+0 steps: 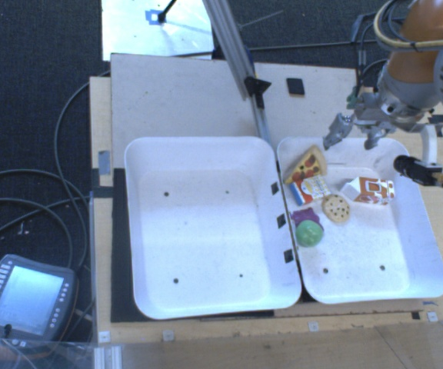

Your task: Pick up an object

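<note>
My gripper (pixel 355 137) hangs over the far edge of the right bin (pixel 414 275), fingers spread open with nothing between them. Below and left of it lie a pizza-slice toy (pixel 307 164), a red and blue packet (pixel 308 187), a round cookie (pixel 336 207), a purple piece (pixel 306 216) and a green ball (pixel 309 234). A white and orange carton (pixel 371 190) lies on its side just in front of the gripper, apart from it.
The left bin (pixel 206 283) stands beside the right one. A slanted metal pole (pixel 233 44) rises behind the bins. A black cylinder (pixel 411 168) on the arm's side juts over the right bin's far right. A teach pendant (pixel 21 298) lies at the lower left.
</note>
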`<action>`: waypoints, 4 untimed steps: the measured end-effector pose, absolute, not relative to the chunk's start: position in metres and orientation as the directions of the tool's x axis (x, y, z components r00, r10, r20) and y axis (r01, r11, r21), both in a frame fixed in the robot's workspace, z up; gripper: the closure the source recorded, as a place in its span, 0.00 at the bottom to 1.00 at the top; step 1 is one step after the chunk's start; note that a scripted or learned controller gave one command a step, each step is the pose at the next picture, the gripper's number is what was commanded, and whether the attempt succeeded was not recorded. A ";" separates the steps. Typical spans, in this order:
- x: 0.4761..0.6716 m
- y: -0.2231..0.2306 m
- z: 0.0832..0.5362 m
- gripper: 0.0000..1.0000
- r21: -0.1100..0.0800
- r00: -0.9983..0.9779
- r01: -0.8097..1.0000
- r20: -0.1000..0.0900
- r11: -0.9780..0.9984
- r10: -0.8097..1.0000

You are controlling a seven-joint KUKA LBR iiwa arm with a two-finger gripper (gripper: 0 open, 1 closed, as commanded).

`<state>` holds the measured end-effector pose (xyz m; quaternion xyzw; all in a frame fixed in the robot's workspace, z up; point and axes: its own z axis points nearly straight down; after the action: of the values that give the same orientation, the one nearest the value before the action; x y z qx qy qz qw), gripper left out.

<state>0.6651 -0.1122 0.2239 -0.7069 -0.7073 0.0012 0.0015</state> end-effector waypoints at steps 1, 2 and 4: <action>0.657 -0.111 0.165 0.00 -0.004 0.000 1.000 0.000 0.000 1.000; 0.666 -0.109 0.113 0.00 -0.002 -0.001 1.000 0.000 0.001 1.000; 0.672 -0.100 0.176 1.00 0.005 -0.002 1.000 0.000 0.002 1.000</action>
<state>0.6715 -0.0996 0.1759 -0.7066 -0.7076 -0.0016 -0.0019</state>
